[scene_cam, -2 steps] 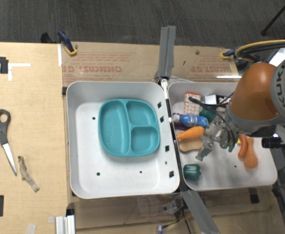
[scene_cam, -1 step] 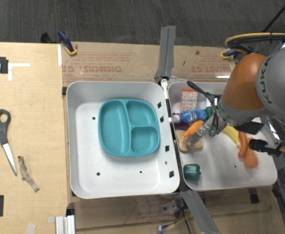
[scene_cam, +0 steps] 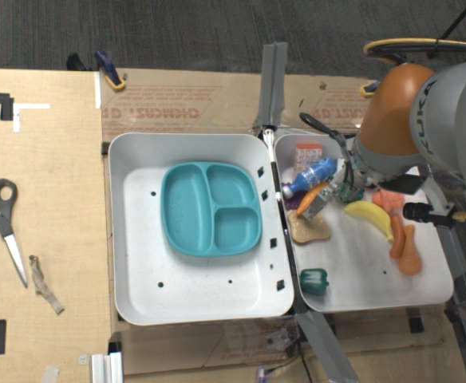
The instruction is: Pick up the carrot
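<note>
- The gripper sat low in the right bin, near its left wall; I could not tell what state it was in or whether it had hold of anything.
- An orange piece showed right at the gripper; whether that was the carrot or another thing could not be made out.
- Just beside it lay a blue bottle, and below it a tan, bread-like piece.
- A likelier carrot lay well to the right in the same bin, next to a banana and a pink item.
- A green pepper rested near the bin's front edge.
- The left bin carried a teal divided plate; scissors lay on the bench.
- To do this step well, I judged the gripper should straddle the carrot's narrow width at mid-length and come down clear of the banana.
</note>
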Controlling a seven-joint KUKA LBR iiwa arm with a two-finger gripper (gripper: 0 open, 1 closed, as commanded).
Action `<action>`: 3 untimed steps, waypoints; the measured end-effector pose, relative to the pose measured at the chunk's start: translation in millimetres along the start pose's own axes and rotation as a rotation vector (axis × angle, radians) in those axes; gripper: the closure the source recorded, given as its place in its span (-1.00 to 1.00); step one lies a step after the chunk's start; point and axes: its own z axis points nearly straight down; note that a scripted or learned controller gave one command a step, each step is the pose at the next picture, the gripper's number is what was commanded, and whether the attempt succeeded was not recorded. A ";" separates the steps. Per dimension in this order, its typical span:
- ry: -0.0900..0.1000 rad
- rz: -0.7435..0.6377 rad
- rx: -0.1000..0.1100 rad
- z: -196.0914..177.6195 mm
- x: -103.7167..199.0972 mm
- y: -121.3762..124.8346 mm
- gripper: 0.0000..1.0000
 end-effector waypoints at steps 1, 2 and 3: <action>-0.002 -0.004 0.000 -10.2 -0.1 1.1 1.00; 0.002 0.239 0.003 -98.3 90.6 62.2 1.00; 0.001 0.342 0.004 -225.1 62.6 -28.7 1.00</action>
